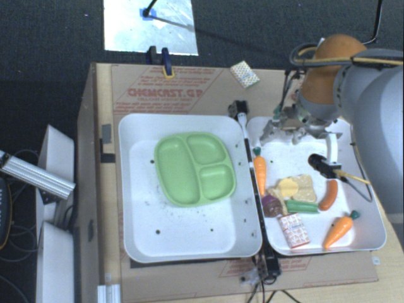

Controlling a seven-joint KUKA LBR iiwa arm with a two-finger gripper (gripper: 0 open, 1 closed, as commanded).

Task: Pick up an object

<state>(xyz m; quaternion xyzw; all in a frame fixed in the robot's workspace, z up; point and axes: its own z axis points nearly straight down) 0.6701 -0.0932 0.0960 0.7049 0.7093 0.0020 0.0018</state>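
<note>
Your jaws hang over the far end of the right bin, and I cannot tell if they are wide or narrow. Aim for the carrot near the front right corner, which lies apart, and close across its body. The other carrot lies against the wall between the bins, and the bread slice, green bean and red box lie crowded.
</note>
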